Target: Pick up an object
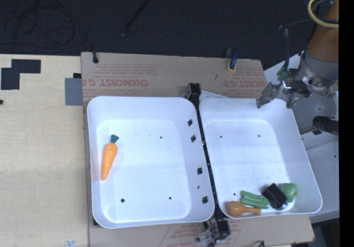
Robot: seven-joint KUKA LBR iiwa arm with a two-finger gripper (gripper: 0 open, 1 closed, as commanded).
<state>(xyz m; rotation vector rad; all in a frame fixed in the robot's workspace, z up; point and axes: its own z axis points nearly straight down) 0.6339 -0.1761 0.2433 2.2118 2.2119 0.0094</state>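
The gripper (276,94) hangs over the far right corner of the right bin (249,129), at the end of the grey arm (321,57) with its orange band, and at this size I cannot tell how it is set, only that nothing is seen in it. Taking that right bin as the landmark, the pickable things sit in 2 places. At its near edge, toward its near right corner, lies a tight cluster of 4: a tan pear-shaped piece (241,209), a green pod-like piece (254,200) just beside it, a small black block (275,195) lying partly across the greens, and a light green piece (288,190) touching the block on its right. Across the divider (199,146) on the bin's left side, in the left bin (138,163), a toy carrot (109,157) lies alone near the left wall, its long axis running roughly far to near with the green top at the far end, tilted slightly. The relation that matters is this: the cluster lies almost straight toward the near side from the gripper, along the bin's right half, with bare bin floor between; the carrot lies well apart, diagonally across the whole of the right bin and most of the left one. By my judgement the cluster is the nearer target, but its pieces crowd each other and the near wall, so a clean closing there looks harder than on the isolated carrot.
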